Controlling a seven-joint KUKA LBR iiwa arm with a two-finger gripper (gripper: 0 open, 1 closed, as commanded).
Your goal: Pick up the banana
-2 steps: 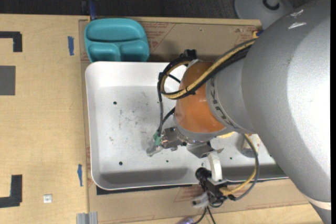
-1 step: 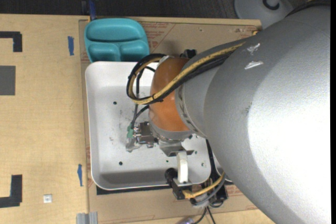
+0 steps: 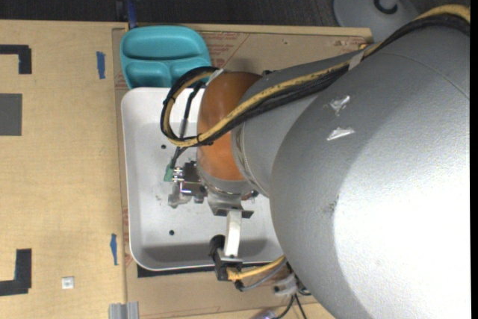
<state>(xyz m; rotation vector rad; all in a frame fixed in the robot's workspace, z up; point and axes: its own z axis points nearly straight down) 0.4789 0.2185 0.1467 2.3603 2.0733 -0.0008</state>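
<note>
Camera view records the grey arm (image 3: pixel 373 160) filling the right half of the frame, with its orange band (image 3: pixel 220 127) at centre and black and yellow cables (image 3: pixel 183 112) looping over it. The gripper (image 3: pixel 183 187) sits below the band, left of centre, over the floor of a white bin (image 3: pixel 142 160). How it stands, and whether it has hold of anything, cannot be told from this angle, as the wrist hardware covers it. A teal tray (image 3: pixel 160 56) lies at the bin's top edge, in the upper left of the frame. The banana's position cannot be told. Brown bench surface (image 3: pixel 60 160) with black markings occupies the left side.
</note>
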